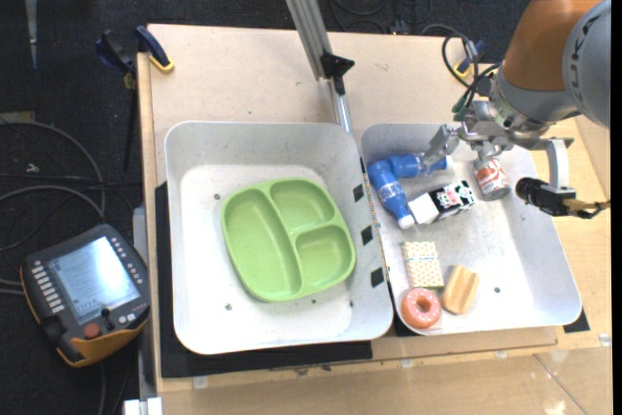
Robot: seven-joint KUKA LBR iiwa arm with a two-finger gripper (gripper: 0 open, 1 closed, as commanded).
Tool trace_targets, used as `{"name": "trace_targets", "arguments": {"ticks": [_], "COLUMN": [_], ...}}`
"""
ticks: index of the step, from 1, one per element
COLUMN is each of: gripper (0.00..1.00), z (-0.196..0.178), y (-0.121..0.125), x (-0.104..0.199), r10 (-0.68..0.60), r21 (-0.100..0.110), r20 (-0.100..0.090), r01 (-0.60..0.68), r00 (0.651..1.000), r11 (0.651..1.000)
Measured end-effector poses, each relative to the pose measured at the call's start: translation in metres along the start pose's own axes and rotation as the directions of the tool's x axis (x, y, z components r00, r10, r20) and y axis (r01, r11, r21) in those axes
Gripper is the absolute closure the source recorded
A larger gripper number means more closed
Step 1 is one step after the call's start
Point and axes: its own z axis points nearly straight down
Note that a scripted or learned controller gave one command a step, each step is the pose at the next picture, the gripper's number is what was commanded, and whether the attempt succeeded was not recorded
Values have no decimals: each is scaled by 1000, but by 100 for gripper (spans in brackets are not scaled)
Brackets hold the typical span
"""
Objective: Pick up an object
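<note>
We see the gripper [465,133] low over the far part of the right bin [544,292], and we cannot tell how its jaws stand. The blue pipe piece [392,179] lies just to the left of the gripper, its upper arm reaching toward the gripper and seeming to touch it, though nothing shows it held. The pipe is bent like an elbow: one arm runs toward the gripper, the other slants down toward the near rim.

Taking the pipe as our mark, a black and white carton [442,202] lies just right of its lower end, a red and white can [490,177] farther right, and a checked wafer [421,261], a bun [460,290] and a pink doughnut [421,307] nearer the near rim. Left of the pipe, the left bin [194,151] holds a green divided tray [289,239].
</note>
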Motion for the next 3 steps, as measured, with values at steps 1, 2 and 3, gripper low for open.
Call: {"name": "trace_targets", "arguments": {"ticks": [1, 2, 3], "gripper": [0, 100, 100], "z": [55, 41, -24], "y": [10, 11, 16], "x": [1, 1, 1], "r10": [-2, -1, -1], "r21": [-1, -6, -13], "r20": [0, 1, 2], "r01": [2, 1, 1], "r00": [1000, 1000, 1000], "r11": [1000, 1000, 1000]}}
